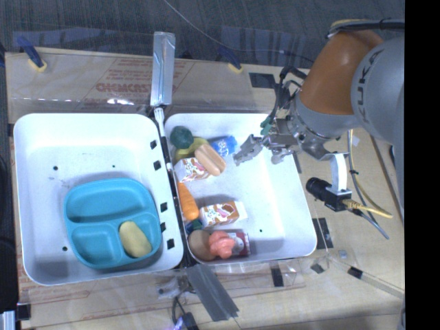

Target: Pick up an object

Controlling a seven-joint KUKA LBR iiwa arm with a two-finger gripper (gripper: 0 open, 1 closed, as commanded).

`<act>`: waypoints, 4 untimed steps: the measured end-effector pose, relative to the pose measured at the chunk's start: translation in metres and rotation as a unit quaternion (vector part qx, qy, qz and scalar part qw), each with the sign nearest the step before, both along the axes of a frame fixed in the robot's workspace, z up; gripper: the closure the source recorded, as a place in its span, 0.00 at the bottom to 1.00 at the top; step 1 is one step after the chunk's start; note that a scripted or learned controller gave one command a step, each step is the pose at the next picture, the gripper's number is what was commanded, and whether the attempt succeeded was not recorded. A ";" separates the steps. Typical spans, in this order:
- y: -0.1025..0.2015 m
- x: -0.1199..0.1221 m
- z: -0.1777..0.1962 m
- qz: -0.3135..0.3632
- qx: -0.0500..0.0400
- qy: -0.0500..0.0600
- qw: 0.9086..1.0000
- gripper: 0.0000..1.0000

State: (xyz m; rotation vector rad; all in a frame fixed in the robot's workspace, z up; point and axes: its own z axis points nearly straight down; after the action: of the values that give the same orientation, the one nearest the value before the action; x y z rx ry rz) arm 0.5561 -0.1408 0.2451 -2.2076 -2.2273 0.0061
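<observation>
My gripper point(264, 150) hangs over the upper part of the right bin point(282, 212), open, with nothing between its fingers. Its left fingertip point(243, 154) points toward the objects along the bin's left side. Just left of it lie a blue packet point(224, 144) and a hot dog point(210, 161), with a dark green ball point(182, 137) behind them. A small carton point(192, 171), an orange carrot point(188, 201), a second carton point(222, 213) and a pink toy point(221, 245) run down toward the front.
The left bin point(41, 150) holds a blue divided tray point(103, 215) with a yellow potato point(135, 239) in one compartment. A metal divider point(162, 67) stands behind the seam between the bins. The arm's orange band point(337, 74) is at upper right.
</observation>
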 end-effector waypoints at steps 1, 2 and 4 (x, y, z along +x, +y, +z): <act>0.006 0.041 -0.050 0.091 0.001 0.000 0.996 0.00; 0.032 0.101 -0.092 0.295 0.001 -0.002 0.956 0.00; 0.013 0.074 -0.041 0.590 0.002 -0.002 0.808 0.00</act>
State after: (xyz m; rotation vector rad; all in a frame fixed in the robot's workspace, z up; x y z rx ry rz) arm 0.6300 -0.1281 0.2040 -0.4698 -3.1029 0.0011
